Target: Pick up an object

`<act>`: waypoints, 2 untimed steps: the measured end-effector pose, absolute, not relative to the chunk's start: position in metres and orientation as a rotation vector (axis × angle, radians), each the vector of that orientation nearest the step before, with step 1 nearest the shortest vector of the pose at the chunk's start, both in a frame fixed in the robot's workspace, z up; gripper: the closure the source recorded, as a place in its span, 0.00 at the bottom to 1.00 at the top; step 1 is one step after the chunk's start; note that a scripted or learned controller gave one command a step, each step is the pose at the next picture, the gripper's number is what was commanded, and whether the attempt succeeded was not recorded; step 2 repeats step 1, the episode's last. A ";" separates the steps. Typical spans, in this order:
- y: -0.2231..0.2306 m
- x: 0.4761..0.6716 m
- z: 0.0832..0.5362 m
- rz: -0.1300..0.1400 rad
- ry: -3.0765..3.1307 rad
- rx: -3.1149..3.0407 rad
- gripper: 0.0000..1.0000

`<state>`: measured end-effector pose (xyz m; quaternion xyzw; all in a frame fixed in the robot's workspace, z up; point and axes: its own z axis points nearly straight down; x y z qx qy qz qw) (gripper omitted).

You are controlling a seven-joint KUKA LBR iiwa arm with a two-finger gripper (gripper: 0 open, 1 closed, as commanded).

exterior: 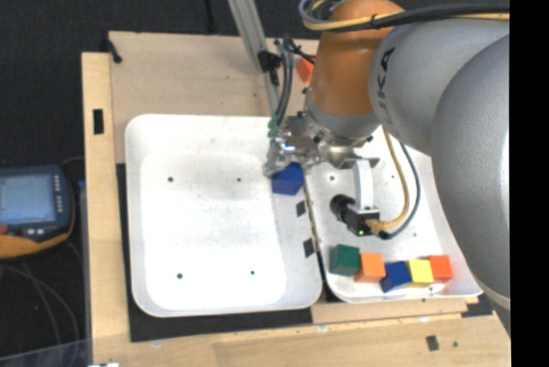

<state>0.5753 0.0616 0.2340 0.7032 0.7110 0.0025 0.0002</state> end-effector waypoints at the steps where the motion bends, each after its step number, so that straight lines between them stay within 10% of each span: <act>1: 0.056 0.575 0.232 -0.001 2.225 2.217 0.00; 2: 0.056 0.575 0.232 -0.001 2.225 2.217 0.00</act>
